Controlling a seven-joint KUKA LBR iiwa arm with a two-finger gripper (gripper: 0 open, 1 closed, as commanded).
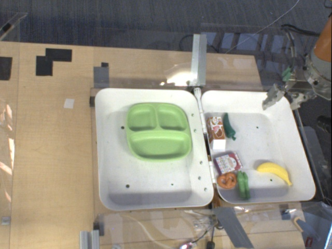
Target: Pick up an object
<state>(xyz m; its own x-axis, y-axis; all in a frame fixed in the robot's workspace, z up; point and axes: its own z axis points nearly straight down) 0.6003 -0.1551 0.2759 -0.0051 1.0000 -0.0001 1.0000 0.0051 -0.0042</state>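
We recorded the grey two-finger gripper (282,98) poised at the far right corner of the right white bin (270,126), over its rim. Its fingers (271,99) stood apart with nothing between them.

In the right bin we noted six items. A yellow plastic banana (274,172) lay near the near right corner. A brown and white rectangular snack packet (216,128) lay along the left wall, with a dark green pepper-shaped toy (229,127) just beside it on its right. A small white block (218,144) sat just nearer than the packet, against the same wall. A pink and white square packet (227,163) lay nearer still, and at the near left corner we saw a brown pretzel-shaped toy (226,180) touching a bright green elongated vegetable toy (243,184). All items lay well apart from the gripper.

In the left white bin (111,154) a light green plastic divided tray (157,130) with three compartments sat toward the far right part of the floor. Both bins rested on the pale wooden bench (46,154).
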